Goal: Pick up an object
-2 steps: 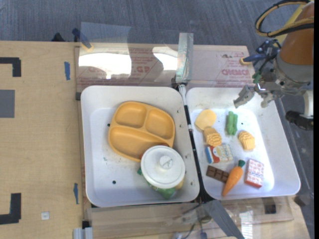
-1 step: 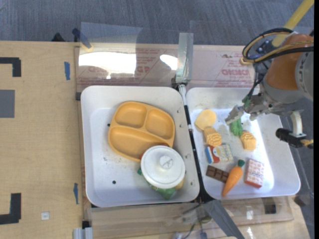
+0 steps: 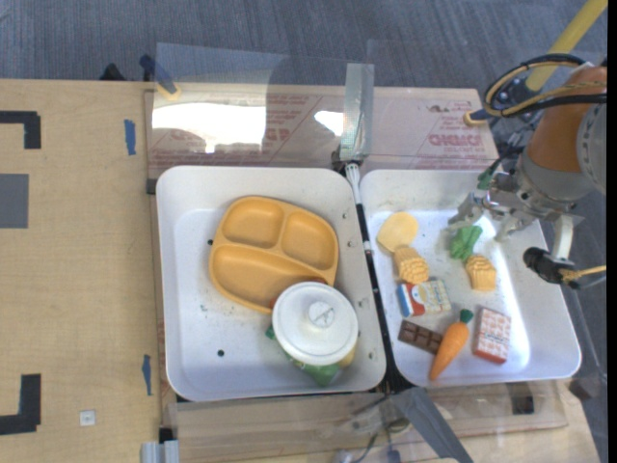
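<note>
L bin (image 3: pixel 183 287): orange divided plate (image 3: pixel 275 249) w/ a white lidded cup (image 3: pixel 315 324) overlapping its near-R edge. R bin (image 3: pixel 549 340): yellow disc (image 3: pixel 397 230), corn (image 3: pixel 413 267), packet (image 3: pixel 424 299), choc bar (image 3: pixel 420 336), carrot (image 3: pixel 449 345), red box (image 3: pixel 492 335), yellow piece (image 3: pixel 481 274), green toy (image 3: pixel 466 240). Gripper (image 3: pixel 492 210) at R bin's far-R corner, just above the green toy; can't tell how its jaws stand or if it grips anything.
</note>
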Robot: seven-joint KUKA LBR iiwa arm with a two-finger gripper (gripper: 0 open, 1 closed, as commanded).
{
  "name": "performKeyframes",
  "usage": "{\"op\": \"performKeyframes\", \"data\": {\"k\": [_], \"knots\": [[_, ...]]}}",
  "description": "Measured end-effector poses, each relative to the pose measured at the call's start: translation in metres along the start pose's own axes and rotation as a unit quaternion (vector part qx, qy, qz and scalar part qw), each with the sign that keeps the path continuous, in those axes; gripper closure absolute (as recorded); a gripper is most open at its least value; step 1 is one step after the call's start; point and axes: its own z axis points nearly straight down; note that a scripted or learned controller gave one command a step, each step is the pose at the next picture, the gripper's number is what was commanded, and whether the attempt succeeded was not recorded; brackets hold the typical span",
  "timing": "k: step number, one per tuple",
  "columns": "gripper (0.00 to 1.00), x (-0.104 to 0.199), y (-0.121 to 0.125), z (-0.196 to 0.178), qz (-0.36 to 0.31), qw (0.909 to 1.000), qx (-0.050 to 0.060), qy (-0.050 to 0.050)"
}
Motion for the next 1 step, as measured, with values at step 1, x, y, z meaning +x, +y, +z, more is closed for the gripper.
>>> {"op": "performKeyframes", "data": {"k": [1], "knots": [[0.00, 0.0641, -0.0631, 0.0015, 0.100, 0.9950, 0.000, -0.005]]}}
